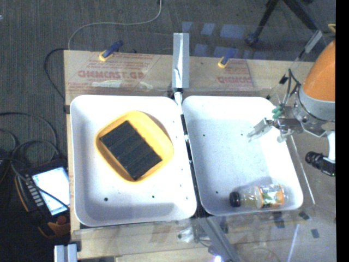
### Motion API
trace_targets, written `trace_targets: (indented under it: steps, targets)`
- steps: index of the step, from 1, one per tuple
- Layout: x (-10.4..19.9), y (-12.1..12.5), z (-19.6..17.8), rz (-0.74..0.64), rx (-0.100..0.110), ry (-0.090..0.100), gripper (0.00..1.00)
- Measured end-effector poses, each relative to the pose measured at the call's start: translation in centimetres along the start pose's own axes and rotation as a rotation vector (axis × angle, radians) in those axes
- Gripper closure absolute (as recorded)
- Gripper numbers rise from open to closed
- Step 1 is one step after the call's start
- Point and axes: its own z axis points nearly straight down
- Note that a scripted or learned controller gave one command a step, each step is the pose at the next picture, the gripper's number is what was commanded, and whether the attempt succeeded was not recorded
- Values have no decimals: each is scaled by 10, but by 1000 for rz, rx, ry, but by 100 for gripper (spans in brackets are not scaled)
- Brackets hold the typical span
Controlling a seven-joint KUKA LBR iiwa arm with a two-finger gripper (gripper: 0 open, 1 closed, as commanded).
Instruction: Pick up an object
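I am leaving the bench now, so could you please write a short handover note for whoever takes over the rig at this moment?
Gripper: over the upper right part of the right bin, nothing seen between its fingers.
Things: plastic bottle lying on its side at the near edge of the right bin; yellow dish with a dark ridged insert in the left bin.
Done: nothing picked up yet.
Left: choose an object, grasp, lift. The bottle is probably the closer one.

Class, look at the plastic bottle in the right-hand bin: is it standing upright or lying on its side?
Lying on its side. The bottle stretches lengthwise along the right bin's near edge, dark cap pointing left.
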Motion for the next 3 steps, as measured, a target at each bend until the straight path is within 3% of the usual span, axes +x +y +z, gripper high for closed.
trace_targets:
  steps: [1, 2, 3]
  targets:
    - [-9, -59, -24, -480, -2, -1, 0]
    - [-38, -58, -9, -870, -3, -2, 0]
    - [68, -62, 36, -935, -2, -1, 0]
